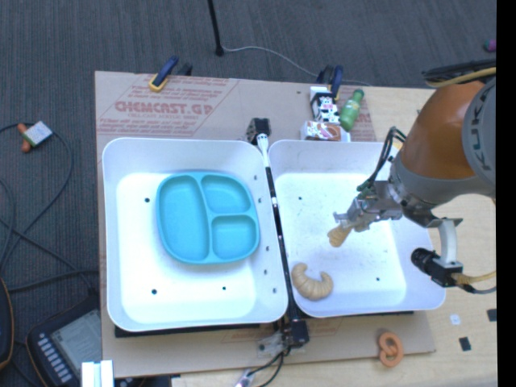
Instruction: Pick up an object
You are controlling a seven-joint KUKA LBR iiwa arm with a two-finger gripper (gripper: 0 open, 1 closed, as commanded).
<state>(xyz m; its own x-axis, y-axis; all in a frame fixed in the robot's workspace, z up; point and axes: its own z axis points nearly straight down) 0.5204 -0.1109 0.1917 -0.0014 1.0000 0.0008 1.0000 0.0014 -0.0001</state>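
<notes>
My gripper hangs over the middle of the right bin, reaching in from the right. It is shut on a small tan piece, which sticks out down and to the left from between the fingertips. A tan croissant-shaped toy lies on the bin floor near the front left corner, apart from the gripper and below it in the view.
The left bin holds a blue three-compartment plate. Behind the bins on the bench stand a green bottle and a small printed box. An orange ring lies on the bench in front of the right bin.
</notes>
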